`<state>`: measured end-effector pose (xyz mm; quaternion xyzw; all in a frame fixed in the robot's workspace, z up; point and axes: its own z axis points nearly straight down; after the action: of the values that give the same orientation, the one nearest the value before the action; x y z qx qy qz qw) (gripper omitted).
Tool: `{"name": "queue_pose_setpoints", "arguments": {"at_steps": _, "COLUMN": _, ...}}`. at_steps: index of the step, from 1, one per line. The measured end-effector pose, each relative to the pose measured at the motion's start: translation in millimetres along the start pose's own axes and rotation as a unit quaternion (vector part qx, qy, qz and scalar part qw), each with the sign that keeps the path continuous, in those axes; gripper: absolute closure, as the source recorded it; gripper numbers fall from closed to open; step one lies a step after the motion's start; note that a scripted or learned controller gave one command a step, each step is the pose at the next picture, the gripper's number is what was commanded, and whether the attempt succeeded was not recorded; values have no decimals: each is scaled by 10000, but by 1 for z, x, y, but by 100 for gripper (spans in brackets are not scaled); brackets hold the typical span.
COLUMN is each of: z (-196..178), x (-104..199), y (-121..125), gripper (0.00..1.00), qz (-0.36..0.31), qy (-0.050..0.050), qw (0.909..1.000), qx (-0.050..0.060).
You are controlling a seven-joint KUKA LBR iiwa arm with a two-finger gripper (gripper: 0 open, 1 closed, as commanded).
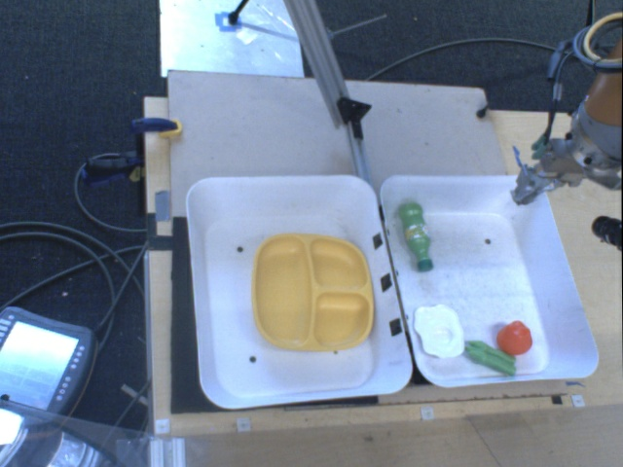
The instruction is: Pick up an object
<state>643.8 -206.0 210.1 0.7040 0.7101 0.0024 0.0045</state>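
So our gripper (527,191) is hanging over the top right rim of the right bin (565,290), and honestly we can't tell how it's set, it's just a small grey metal blur from up here. Nothing's in it as far as we can see. In that bin we've got a green bottle (416,235) lying on its side with a pale label we can't read, a flat white fried-egg-looking thing (439,330), a glossy round red tomato (515,338) and a green pod-shaped veggie (491,357) between them. The left bin (209,290) has a yellow divided plate (312,291), smooth plastic, three compartments.
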Motion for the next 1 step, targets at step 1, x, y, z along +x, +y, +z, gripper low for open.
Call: {"name": "queue_pose_setpoints", "arguments": {"at_steps": 1, "z": -50, "x": 0, "y": 2, "gripper": 100, "qz": 3, "qy": 3, "qw": 10000, "qx": 7}}
